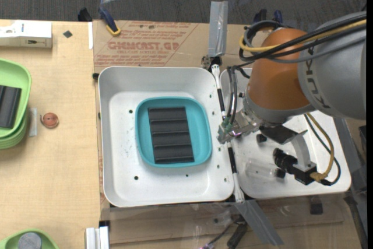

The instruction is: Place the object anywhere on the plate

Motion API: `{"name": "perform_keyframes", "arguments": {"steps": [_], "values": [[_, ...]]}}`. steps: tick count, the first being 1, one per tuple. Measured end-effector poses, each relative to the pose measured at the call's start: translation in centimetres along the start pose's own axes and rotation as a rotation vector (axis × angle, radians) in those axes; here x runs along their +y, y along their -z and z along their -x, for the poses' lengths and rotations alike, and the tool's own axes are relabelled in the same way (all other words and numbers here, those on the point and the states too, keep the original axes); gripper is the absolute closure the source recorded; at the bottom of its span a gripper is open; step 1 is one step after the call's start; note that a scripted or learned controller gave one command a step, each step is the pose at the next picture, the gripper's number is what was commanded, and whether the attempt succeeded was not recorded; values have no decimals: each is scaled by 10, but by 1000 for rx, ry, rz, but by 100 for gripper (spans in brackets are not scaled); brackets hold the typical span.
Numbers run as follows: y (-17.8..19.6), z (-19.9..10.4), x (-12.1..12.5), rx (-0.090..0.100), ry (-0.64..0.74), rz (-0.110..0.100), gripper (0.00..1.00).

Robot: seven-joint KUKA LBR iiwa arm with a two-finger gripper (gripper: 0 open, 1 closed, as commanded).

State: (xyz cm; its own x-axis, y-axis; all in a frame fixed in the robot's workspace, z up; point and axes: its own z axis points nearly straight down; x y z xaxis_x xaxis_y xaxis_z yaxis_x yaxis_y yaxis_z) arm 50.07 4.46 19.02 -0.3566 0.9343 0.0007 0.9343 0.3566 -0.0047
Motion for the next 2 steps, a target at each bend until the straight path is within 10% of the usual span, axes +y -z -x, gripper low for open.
{"name": "perform_keyframes", "arguments": {"steps": [1, 2], "values": [[0, 1, 0, 0, 0, 0, 0], [-35, -59, 42, -1, 14, 1, 0]]}}
